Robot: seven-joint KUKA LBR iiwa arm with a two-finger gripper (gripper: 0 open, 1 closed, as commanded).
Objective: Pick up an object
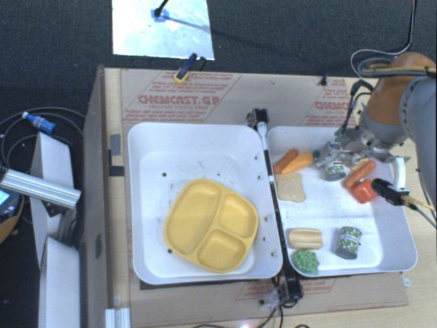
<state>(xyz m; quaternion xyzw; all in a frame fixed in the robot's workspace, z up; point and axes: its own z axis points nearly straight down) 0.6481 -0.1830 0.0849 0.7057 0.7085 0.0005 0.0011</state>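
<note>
My gripper (339, 149) hung low at the right bin's (403, 251) far edge, touching a small can (334, 169); whether it gripped anything, I could not tell. I judged a straight, centred descent best, clear of the carrots (295, 160) beside it. Left bin (147, 203) carried a yellow divided tray (212, 225); both bins sat on cardboard (225, 94), dark carpet beyond.

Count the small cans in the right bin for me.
2. One can stands near the bin's front right, beside the hot dog bun. The other can sits at the back under the gripper; more could be hidden beneath the arm.
</note>
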